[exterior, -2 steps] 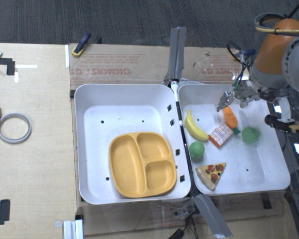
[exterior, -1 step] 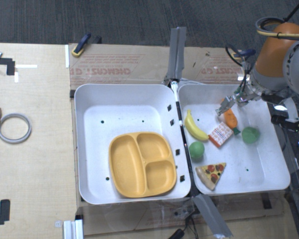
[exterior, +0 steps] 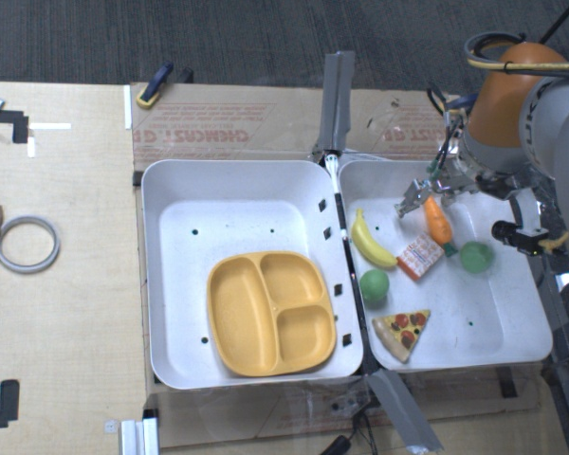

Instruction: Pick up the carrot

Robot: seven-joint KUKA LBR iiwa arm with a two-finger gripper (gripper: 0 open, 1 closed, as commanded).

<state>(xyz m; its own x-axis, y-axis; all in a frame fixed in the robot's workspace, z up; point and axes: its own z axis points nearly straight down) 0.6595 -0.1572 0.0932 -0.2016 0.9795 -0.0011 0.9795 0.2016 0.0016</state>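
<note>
The orange carrot point(exterior: 438, 220) with a green stub at its lower end lies in the right bin point(exterior: 512, 339), near the bin's back. My gripper point(exterior: 429, 195) hangs right over the carrot's upper end. Its fingers are spread apart, open, with the carrot's tip just below the gap. Nothing is clamped between them. The grey arm with its orange band reaches in from the upper right.
Around the carrot in the right bin are a banana point(exterior: 371, 241), a red-and-white packet point(exterior: 420, 257), a green ball point(exterior: 475, 256), a lime point(exterior: 374, 285) and a pizza slice point(exterior: 401, 333). The left bin point(exterior: 171, 254) holds a yellow divided plate point(exterior: 269, 313).
</note>
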